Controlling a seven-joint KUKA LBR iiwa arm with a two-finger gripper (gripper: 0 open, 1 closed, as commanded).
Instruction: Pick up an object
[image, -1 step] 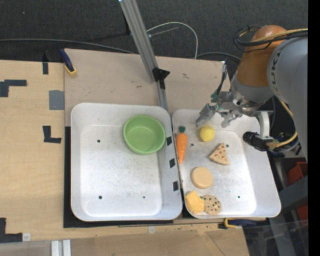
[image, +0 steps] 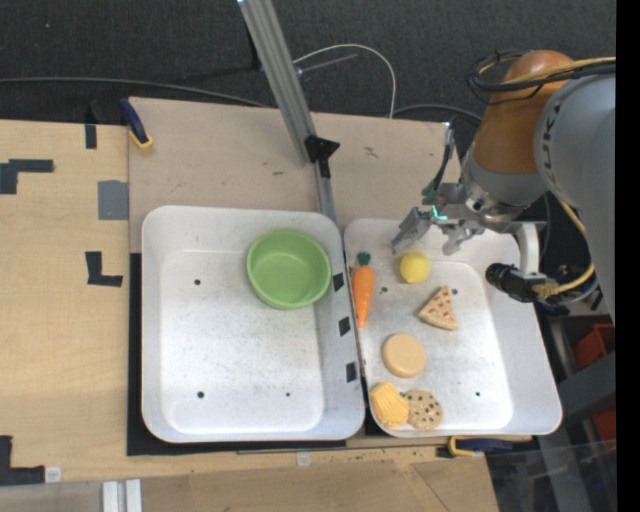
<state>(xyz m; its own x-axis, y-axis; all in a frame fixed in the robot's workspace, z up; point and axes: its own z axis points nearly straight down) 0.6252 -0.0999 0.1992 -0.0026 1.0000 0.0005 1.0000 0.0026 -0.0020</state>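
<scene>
Around your lemon (image: 414, 267) in the right bin (image: 500, 400) lie a carrot (image: 362, 291), cheese wedge (image: 438, 309) and cookies (image: 405, 355). Your gripper (image: 436, 232) hovers just above it, fingers spread, holding nothing. It's small, round, yellow.

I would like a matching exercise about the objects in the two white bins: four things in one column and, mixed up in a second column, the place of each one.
Things:
1. green bowl
2. carrot
3. yellow ball
4. cookie

Places:
A. near the front edge of the right bin, beside the yellow corn piece
B. left bin, toward its back right
C. right bin, just below the tool
D. along the left wall of the right bin

Pairs: 1-B, 2-D, 3-C, 4-A
</scene>
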